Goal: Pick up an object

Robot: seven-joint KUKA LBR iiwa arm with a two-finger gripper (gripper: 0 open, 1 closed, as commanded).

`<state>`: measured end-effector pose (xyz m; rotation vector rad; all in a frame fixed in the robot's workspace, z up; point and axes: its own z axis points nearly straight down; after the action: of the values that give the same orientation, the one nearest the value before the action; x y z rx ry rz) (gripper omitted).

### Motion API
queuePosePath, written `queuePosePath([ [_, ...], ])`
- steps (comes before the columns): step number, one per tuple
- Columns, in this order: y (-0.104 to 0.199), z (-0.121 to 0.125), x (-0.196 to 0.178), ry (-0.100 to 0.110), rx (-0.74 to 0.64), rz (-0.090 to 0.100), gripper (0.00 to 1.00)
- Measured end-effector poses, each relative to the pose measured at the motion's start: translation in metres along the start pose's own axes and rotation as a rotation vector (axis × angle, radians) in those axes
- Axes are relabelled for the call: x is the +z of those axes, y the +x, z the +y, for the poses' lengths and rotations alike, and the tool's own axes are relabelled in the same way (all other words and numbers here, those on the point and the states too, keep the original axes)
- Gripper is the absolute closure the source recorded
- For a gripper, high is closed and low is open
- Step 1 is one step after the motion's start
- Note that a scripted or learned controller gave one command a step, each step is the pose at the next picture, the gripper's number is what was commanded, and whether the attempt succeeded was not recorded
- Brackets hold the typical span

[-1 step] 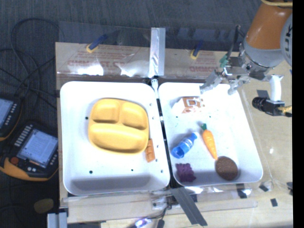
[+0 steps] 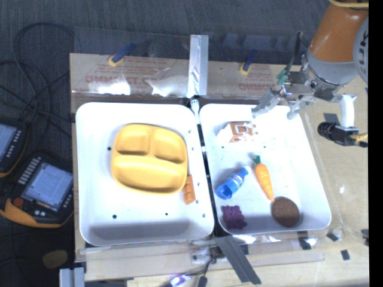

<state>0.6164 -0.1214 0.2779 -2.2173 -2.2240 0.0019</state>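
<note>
Right bin [image 2: 311, 160]: claw [image 2: 278, 105] overhead, its grip unclear.

black cables [image 2: 36, 76], handheld pendants [image 2: 42, 190] — bench's left

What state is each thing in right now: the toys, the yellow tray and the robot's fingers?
Gripper: fingers spread open, holding nothing, above the right bin's far edge.
Yellow tray: flat in the left bin.
Blue bottle: lying on its side.
Carrot: lying flat.
Brown ball: resting in the near corner.
Purple grapes: resting at the bin's near edge.
</note>
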Motion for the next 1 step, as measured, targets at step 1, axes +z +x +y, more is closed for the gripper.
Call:
queuePosePath([
  [1, -0.0187, 0.0301, 0.1315, 0.001, -0.053, -0.002, 0.00],
])
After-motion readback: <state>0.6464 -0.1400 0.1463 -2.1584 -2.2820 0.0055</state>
